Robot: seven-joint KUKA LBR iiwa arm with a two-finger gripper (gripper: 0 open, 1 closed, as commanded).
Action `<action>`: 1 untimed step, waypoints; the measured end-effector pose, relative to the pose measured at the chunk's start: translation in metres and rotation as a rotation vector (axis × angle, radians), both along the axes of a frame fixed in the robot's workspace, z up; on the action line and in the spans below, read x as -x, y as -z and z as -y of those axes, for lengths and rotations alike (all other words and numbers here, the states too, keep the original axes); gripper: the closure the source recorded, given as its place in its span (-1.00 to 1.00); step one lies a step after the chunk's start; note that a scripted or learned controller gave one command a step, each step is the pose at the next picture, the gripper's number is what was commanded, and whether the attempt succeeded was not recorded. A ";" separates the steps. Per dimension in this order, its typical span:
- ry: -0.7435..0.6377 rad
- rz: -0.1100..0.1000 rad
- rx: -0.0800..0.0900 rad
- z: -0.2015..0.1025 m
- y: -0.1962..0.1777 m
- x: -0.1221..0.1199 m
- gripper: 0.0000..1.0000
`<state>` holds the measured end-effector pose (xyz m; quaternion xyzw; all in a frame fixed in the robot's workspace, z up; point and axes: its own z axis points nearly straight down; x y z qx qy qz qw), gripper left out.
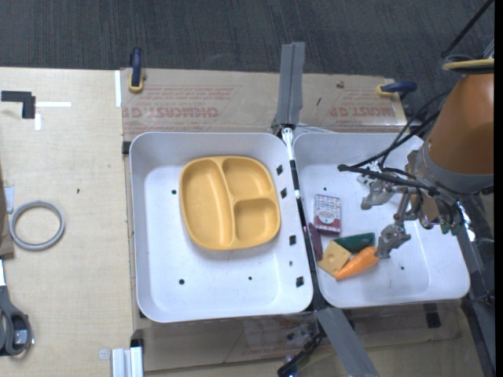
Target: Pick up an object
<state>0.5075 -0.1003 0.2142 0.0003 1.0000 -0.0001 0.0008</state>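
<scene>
In the right bin [440, 285] lie an orange toy carrot [358, 265] with a green top [357, 242], a yellow cheese wedge [333, 256] touching it, and a small red-and-white box [327, 213] just behind them. My gripper [381, 219] hangs over the middle of this bin, right of the box and just above the carrot's right end. It is open, with nothing between its fingers; the lower fingertip [391, 239] is close to the carrot's green top.
The left bin [157, 289] holds a yellow divided plate [230, 203]. A grey divider [291, 85] runs between the bins at the back. On the bench at the left lie a tape ring [35, 225] and scissors [12, 330].
</scene>
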 end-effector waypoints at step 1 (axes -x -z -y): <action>0.182 -0.001 -0.001 0.053 0.110 -0.002 -1.00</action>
